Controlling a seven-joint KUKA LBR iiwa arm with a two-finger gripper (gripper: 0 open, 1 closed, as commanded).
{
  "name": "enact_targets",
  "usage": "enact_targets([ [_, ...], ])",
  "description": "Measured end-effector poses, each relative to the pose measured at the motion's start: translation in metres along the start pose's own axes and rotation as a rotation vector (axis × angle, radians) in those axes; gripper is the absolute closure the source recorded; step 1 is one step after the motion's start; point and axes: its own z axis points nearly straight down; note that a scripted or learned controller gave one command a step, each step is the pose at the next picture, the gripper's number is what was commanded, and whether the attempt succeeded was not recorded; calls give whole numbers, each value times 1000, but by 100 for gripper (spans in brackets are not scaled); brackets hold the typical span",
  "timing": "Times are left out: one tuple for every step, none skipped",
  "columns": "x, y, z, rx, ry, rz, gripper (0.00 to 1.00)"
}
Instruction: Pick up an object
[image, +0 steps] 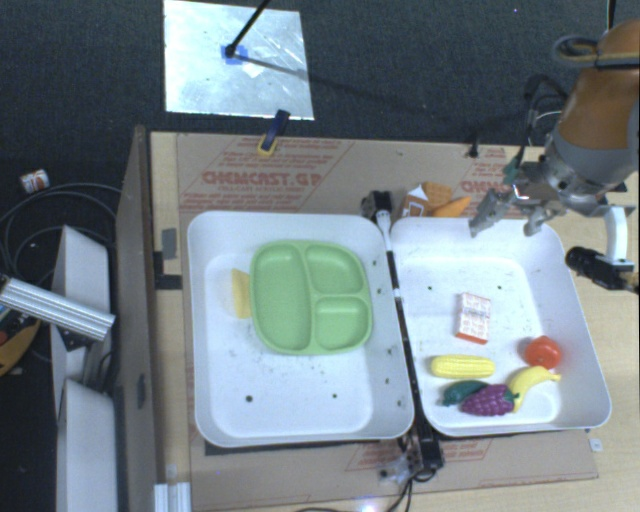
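My gripper (511, 216) hangs above the back edge of the right bin (575, 300), fingers spread open with nothing between them. Well in front of it in that bin lie a small white and red packet (474, 317), a yellow corn cob (462, 367), a red tomato (543, 351), a yellow banana (531, 381), a purple grape bunch (489, 400) and a dark green vegetable (457, 392). The left bin (215, 300) holds a green divided plate (308, 297) and a yellow piece (240, 293) half under the plate's left side.
An orange item (440, 203) lies on the cardboard behind the bins. A clamp (379, 206) sits at the back of the seam between the bins. A shiny sheet (238, 60) lies on the floor beyond the bench.
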Motion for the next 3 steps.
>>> enact_targets([
  [-27,-89,122,17,3,8,0],
  [-83,-90,101,-1,-4,7,0],
  [-88,-125,151,5,1,5,0],
])
